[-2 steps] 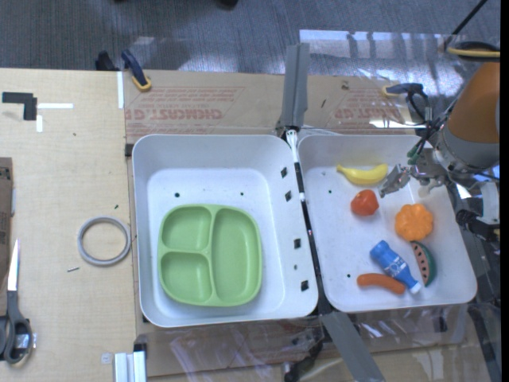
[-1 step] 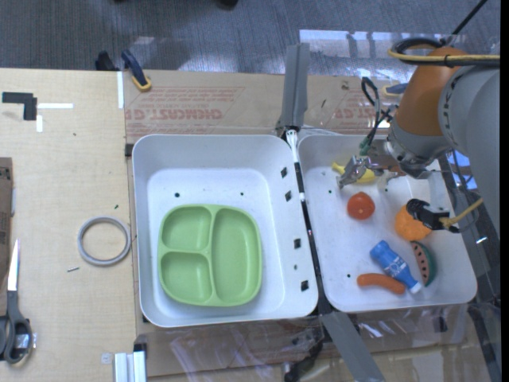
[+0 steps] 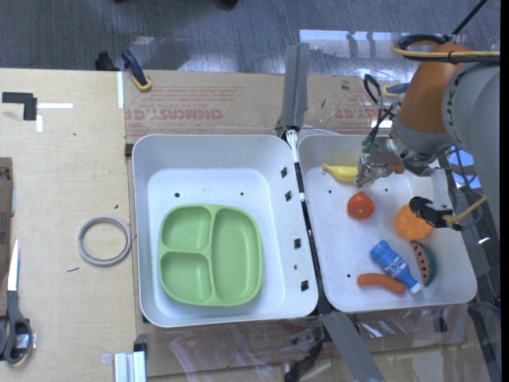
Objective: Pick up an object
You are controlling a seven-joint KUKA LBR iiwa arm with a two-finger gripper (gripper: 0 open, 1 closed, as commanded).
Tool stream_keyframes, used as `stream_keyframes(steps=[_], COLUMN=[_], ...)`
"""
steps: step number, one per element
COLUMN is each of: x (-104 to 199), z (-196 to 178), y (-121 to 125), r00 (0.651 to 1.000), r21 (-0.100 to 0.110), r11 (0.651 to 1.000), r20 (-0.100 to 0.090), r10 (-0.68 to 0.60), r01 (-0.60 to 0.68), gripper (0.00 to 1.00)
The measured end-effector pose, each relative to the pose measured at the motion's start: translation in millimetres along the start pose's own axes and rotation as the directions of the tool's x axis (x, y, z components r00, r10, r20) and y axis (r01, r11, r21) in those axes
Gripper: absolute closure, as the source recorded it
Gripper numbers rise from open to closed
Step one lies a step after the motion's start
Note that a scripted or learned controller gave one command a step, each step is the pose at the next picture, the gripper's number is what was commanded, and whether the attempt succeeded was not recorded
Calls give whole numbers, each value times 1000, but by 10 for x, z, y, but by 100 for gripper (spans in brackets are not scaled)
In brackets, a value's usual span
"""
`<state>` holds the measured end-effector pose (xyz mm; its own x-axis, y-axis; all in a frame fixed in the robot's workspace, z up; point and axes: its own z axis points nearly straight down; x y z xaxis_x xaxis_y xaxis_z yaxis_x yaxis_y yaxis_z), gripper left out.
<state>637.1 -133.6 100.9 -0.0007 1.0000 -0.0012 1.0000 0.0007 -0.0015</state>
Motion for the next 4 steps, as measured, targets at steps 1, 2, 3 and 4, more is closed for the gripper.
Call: stream_keyframes(steps=[1, 2, 3, 4], x=[-1, 111, 104, 104], z=[-1, 101, 10, 10], y=[1, -1009, -1006, -1006], r00=[1000, 1000, 1000, 1000], r21=[0, 1, 1, 1], r11=[1000, 1000, 1000, 1000], r20=[0, -2, -1, -1], r10=[0, 4, 8, 8], r01=[0, -4, -8, -8], gripper=[0, 0, 100, 0])
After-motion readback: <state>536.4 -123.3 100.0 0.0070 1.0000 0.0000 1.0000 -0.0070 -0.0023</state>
